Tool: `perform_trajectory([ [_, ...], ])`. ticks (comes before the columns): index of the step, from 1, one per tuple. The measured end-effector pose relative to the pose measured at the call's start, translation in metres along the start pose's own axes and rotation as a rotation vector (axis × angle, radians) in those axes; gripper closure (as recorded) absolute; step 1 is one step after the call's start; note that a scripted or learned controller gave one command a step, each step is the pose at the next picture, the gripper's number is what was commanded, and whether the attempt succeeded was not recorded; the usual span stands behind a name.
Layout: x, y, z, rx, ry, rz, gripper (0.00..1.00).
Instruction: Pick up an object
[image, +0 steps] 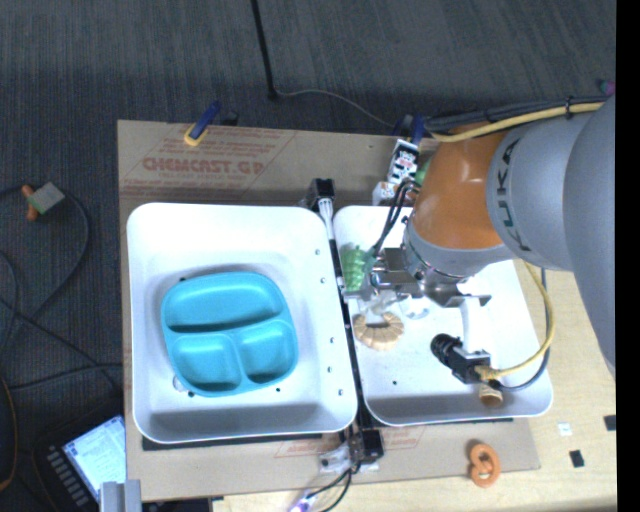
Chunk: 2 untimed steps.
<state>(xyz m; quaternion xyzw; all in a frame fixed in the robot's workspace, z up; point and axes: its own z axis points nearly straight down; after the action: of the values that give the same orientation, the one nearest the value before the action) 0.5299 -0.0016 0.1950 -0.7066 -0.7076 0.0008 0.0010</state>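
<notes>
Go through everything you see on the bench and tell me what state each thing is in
Blue divided tray: lying flat in the left bin, right side up.
Tan ridged piece: resting on the right bin floor, under the arm.
Green item: beside the arm, by the divider.
Hand: low over the tan piece, grip unclear.
Orange ring: lying outside the bins.

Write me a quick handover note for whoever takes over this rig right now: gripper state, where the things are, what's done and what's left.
Gripper: low over the right white bin, near its left wall; the wrist hides whether it is open or shut.
Things: a tan ridged shell-like piece lies on the right bin's floor just below the gripper; a green block sits by the same bin's left wall. A blue three-compartment tray lies in the left white bin.
Done: no pick confirmed.
Left: grasp an object and lift it.
</notes>
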Motion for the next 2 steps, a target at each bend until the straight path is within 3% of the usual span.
perform_trajectory([
  [1,0.035,-0.047,0.011,0.001,0.0,0.0,1.0],
  [2,-0.029,0.025,0.011,-0.002,-0.003,0.003,1.0],
])
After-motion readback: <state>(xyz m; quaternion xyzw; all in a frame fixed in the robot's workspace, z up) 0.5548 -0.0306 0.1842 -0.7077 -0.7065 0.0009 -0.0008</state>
